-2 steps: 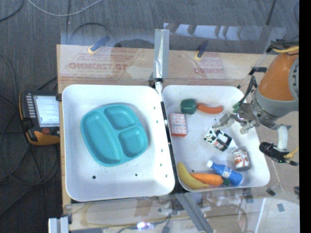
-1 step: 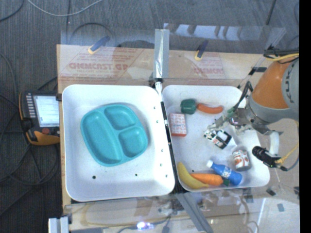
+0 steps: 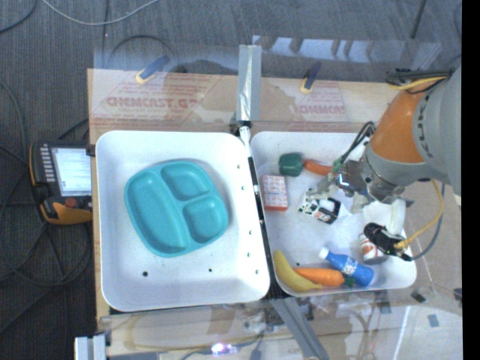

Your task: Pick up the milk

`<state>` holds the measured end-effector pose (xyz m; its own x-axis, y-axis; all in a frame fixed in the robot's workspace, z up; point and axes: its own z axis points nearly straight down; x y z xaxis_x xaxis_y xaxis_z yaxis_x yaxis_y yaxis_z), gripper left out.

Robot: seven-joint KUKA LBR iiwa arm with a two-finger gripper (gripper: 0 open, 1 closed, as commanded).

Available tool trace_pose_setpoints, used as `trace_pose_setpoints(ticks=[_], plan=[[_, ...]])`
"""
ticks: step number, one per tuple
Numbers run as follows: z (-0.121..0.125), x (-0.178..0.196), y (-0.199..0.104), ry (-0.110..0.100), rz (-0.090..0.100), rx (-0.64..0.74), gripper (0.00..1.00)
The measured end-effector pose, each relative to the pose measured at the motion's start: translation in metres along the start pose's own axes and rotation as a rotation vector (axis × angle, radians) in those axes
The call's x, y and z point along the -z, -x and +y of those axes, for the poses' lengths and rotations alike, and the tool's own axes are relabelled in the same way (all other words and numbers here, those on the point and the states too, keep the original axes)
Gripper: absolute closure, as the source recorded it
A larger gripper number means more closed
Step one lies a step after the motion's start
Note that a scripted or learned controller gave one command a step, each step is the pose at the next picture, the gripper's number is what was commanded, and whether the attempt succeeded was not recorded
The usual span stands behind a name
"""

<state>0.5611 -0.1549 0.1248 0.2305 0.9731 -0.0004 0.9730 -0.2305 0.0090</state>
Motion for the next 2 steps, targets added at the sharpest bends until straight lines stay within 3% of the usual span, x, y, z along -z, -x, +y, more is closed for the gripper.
trace_pose_setpoints(ticks=[1, 2], plan=[[0.0018, -0.0178, 0.0212, 0.033, 0.011, -0.031, 0.0], [-0.0017, -0.0176, 0.0295, 0.042, 0.009, -0.043, 0.0]])
